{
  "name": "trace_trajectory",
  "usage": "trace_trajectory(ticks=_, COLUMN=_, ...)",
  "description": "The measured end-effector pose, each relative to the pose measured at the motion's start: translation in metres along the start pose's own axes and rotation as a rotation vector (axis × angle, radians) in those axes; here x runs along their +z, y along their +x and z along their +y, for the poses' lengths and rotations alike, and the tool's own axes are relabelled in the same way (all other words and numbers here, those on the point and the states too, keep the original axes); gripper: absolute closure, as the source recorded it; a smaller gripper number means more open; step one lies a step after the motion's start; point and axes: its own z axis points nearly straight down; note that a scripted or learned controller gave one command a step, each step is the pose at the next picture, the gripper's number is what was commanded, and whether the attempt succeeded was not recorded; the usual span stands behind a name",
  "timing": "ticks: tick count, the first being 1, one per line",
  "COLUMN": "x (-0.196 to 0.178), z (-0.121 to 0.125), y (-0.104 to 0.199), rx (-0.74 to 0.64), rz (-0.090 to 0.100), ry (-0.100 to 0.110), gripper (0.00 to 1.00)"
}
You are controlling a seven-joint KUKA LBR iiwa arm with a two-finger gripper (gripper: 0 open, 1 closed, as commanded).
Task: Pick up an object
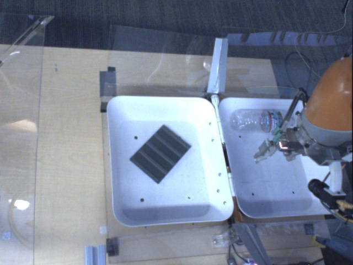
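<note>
A dark grey ridged square pad [160, 153] lies turned like a diamond in the middle of the left bin [124, 203]. A clear plastic bottle [255, 120] with a blue label lies on its side at the far edge of the right bin [265, 206]. My gripper [266, 150] hangs over the middle of the right bin, just in front of the bottle and apart from it. The arm's grey wrist and orange band [331, 101] cover the bin's right side.
A metal post [217, 65] stands behind the divide between the two bins. Clear panels surround the bench on the left and at the back. Cables and black fittings [325, 195] sit at the lower right.
</note>
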Motion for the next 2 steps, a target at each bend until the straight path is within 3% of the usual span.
trace_trajectory(ticks=1, x=-0.020, z=0.038, y=-0.011, rx=0.128, rz=0.000, ry=-0.003, gripper=0.00)
trace_trajectory(ticks=2, x=-0.001, z=0.090, y=-0.040, rx=0.164, rz=-0.001, ry=-0.001, gripper=0.00)
